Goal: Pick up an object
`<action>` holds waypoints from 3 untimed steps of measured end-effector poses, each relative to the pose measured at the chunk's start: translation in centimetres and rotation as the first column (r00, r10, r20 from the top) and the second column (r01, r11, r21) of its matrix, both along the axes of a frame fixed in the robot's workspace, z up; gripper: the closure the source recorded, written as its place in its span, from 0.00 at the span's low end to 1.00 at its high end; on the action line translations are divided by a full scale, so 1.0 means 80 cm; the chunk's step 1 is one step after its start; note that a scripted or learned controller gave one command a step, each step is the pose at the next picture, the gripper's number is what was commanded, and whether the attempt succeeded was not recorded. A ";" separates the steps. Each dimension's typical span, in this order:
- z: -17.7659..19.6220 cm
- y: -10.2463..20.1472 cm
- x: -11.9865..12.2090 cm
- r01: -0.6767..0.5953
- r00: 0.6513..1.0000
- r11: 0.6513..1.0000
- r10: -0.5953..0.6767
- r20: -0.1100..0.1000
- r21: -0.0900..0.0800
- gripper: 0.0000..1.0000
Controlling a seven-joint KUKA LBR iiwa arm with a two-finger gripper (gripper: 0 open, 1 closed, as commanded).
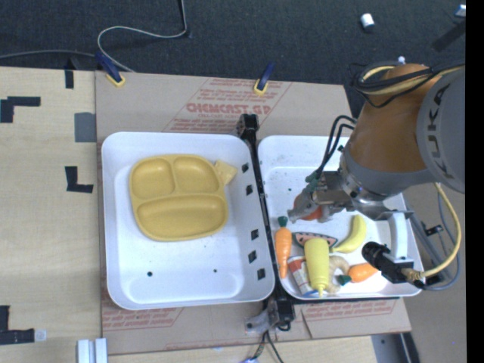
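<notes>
I see the claw (308, 209) low in the right white bin (291, 157), right of frame centre; I cannot tell its state. Just below lie an orange plastic carrot (282, 249), yellow squeeze bottle (318, 265) and yellow toy banana (352, 234).

A: What can't you make out?
B: The arm (393, 134) covers much of the right bin (291, 153), and a reddish thing (316, 213) under the gripper (308, 206) is half hidden.
A: And the fingers?
B: Too blurred to tell
</notes>
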State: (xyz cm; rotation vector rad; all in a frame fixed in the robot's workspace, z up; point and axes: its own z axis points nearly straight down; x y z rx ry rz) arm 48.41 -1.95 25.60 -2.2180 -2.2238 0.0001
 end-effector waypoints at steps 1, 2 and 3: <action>0.009 -0.047 -0.001 0.003 1.000 1.000 -0.003 0.000 -0.001 1.00; 0.005 -0.005 0.000 0.001 1.000 1.000 -0.001 0.000 0.000 1.00; -0.001 -0.066 -0.001 0.003 1.000 1.000 -0.003 -0.001 -0.002 1.00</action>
